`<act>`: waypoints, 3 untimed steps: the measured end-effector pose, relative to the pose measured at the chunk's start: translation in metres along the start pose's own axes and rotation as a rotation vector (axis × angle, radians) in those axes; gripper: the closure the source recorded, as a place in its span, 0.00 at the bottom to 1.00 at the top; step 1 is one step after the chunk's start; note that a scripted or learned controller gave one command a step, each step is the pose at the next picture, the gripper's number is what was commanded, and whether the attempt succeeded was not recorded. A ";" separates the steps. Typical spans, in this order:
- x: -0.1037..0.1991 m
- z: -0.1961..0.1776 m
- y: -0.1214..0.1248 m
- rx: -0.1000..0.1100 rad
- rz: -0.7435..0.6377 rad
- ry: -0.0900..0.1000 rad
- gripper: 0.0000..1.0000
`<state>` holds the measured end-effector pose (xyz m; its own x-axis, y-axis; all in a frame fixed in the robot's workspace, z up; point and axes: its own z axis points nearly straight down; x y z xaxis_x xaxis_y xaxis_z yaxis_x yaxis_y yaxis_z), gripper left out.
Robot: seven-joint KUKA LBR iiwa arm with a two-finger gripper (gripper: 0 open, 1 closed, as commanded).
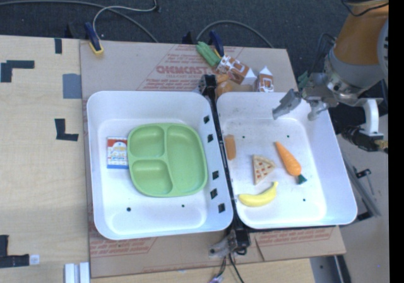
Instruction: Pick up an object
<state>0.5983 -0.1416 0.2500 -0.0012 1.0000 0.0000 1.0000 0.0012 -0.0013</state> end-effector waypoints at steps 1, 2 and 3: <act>-0.070 0.048 0.029 0.000 0.001 -0.002 0.00; -0.082 0.163 0.034 -0.005 -0.001 -0.002 0.00; -0.024 0.162 -0.014 -0.001 -0.001 0.001 0.00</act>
